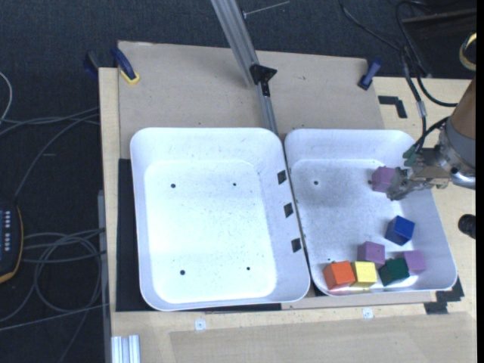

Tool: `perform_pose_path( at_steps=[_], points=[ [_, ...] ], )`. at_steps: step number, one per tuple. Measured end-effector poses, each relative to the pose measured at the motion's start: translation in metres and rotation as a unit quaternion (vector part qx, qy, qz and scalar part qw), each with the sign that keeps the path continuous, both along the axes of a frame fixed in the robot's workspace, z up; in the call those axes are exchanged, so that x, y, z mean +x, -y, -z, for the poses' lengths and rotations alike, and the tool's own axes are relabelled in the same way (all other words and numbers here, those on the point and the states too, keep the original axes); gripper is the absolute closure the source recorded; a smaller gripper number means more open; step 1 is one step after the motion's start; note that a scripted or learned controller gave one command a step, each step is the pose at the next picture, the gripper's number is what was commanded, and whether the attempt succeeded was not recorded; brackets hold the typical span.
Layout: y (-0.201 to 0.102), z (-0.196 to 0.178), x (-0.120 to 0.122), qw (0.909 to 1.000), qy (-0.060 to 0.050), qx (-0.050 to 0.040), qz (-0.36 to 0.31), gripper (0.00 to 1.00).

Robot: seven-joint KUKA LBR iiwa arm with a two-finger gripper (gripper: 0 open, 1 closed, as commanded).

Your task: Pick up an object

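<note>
My gripper (393, 181) reaches in from the right over the upper right part of the right bin (333, 157). A light purple block (383, 177) sits at its tips, and the fingers are shut on it. Lower in the same bin lie a blue cube (399, 230), two purple blocks (371, 251) (414, 261), an orange block (339, 274), a yellow block (365, 272) and a green block (393, 271), the last three in a row along the front wall.
The left bin (151, 157) stands beside the right one, and small black clips (287, 209) join them. A metal rod (240, 36) slants down from the top to the seam. Cables lie on the floor at the left and top right.
</note>
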State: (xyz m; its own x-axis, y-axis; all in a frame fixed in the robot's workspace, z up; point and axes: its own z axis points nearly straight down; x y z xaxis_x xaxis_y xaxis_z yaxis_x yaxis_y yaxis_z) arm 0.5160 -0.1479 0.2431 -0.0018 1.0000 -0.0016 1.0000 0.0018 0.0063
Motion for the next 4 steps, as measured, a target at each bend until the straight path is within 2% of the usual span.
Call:
perform_pose_path(
  at_steps=[2,4],
  points=[
    [-0.102,-0.007,0.043,1.0,-0.001,0.0018,-0.003,1.0],
    [-0.194,-0.018,0.107,1.0,-0.001,0.0015,-0.002,1.0]
  ],
)
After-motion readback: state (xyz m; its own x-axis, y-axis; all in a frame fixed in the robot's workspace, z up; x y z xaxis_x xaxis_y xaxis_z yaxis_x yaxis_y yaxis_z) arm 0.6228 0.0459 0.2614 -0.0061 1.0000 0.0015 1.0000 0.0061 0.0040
